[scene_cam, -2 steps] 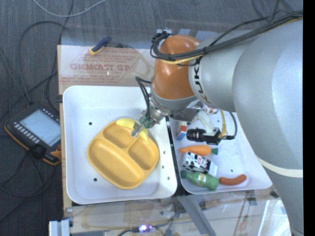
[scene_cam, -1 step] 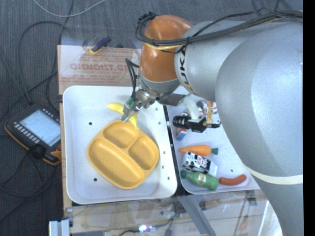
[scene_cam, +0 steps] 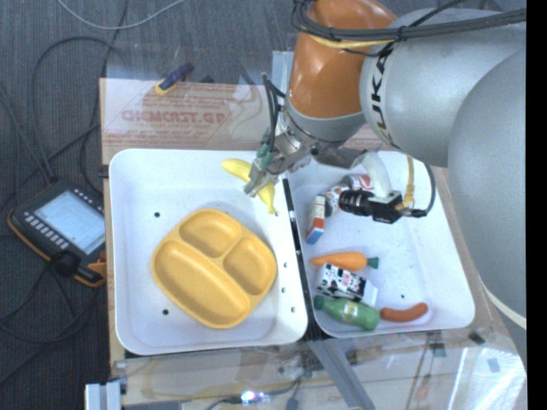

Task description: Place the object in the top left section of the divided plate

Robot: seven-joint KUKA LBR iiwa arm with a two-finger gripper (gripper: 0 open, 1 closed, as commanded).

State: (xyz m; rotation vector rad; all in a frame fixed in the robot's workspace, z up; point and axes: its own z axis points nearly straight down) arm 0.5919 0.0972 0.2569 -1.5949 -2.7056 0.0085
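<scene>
Because the gripper (scene_cam: 259, 176) sits over the yellow plastic banana (scene_cam: 248, 173), jaw state unclear, it may miss the yellow divided plate (scene_cam: 215, 267).

arm (scene_cam: 444, 67): "KU" lettering | cardboard (scene_cam: 184, 118): faint red print, unreadable

Claw (scene_cam: 259, 175): positioned over the banana (scene_cam: 242, 172), at the left bin's (scene_cam: 137, 314) far edge.
Divided plate (scene_cam: 214, 266): set in the left bin.
Carrot (scene_cam: 344, 261): laid in the right bin (scene_cam: 449, 289).
</scene>
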